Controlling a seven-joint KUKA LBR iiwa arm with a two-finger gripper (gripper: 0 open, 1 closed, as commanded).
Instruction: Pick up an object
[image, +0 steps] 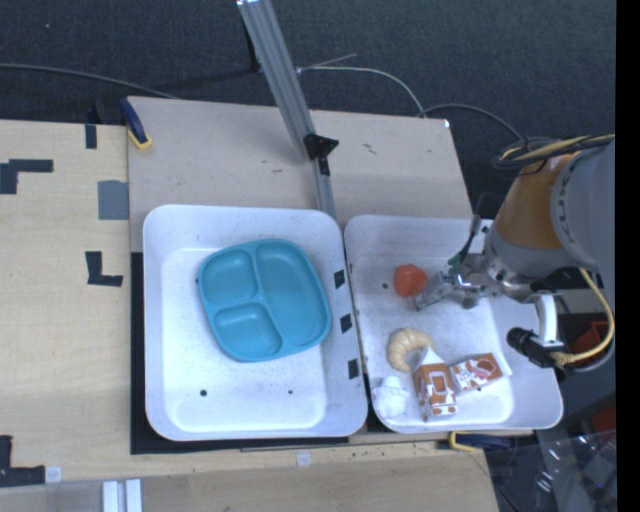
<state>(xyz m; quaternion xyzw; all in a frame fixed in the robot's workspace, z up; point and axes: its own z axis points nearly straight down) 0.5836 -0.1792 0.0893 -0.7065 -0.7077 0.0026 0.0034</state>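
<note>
Nearest the camera, along the right bin's front rim, lies a small heap: a red-and-white packet with a patterned box end, and a white crumpled bit in the front left corner. They crowd that edge, the packet reaching toward the bin's right wall. Just behind them sits a pale croissant, touching or nearly touching the packet's left end, with bare white floor to its left as far as the wall shared with the other bin.

Further back, mid-bin, a small red ball rests on open floor — clear room around it on the left and behind. The gripper hangs just beside the ball on its right; whether the fingers are open or closed cannot be told from this angle, and nothing is seen held between them. The grey arm with its orange band covers the bin's right rear part.

The left bin holds a blue divided plate, tilted slightly, set toward the back and middle — a wide strip of bare floor runs along the front.

Behind both bins the wooden tabletop lies open, crossed by a slanted metal pole that comes down at the seam between the bins.
</note>
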